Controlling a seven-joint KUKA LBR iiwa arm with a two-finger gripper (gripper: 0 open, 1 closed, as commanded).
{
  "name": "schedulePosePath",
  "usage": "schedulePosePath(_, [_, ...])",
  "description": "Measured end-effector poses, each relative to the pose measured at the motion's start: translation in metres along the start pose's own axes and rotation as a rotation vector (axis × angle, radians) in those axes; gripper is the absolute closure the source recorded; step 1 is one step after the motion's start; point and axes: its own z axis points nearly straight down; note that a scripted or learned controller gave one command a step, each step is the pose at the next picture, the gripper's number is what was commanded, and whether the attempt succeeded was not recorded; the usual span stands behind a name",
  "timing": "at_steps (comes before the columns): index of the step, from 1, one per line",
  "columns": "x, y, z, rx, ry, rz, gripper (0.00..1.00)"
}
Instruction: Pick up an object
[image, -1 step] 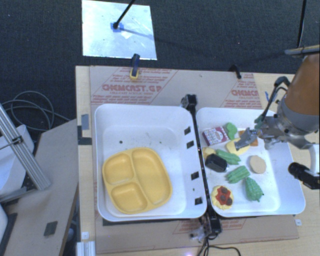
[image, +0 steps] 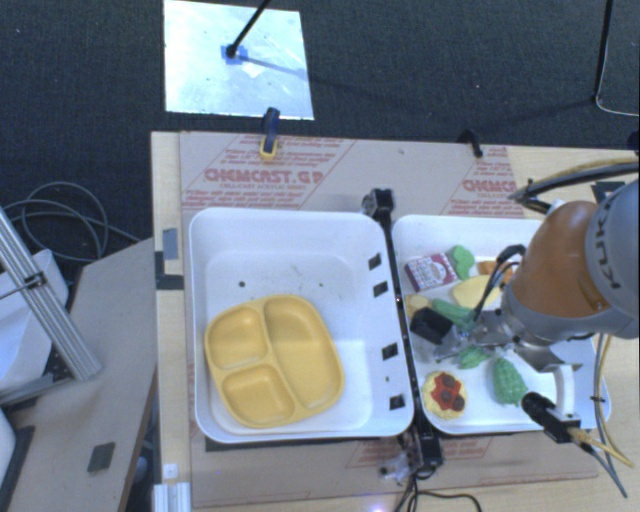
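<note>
My gripper (image: 462, 345) is low in the right bin (image: 420, 232), in among its objects, with the grey arm and orange band coming in from the right. A black block (image: 430, 325) lies just to its left, with a green piece (image: 455, 312) beside it. Another green piece (image: 472, 356) sits right at the gripper tip; whether it is held is unclear. Close by are a green leafy toy (image: 508, 381) and a round pizza toy (image: 445, 393). Further back lie a red and white packet (image: 431, 270), a green toy (image: 463, 260) and a yellow piece (image: 474, 292).
In the left bin (image: 290, 235) lies a yellow divided tray (image: 272, 358). A black divider with clips (image: 392, 300) runs between the two bins. The arm covers the right bin's right side.
</note>
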Motion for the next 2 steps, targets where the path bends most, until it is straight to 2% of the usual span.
schedulePosePath(1, [-0.010, 0.083, 0.004, -0.023, -0.006, -0.006, 0.00])
schedulePosePath(2, [-0.013, 0.084, -0.010, -0.035, -0.012, -0.004, 1.00])
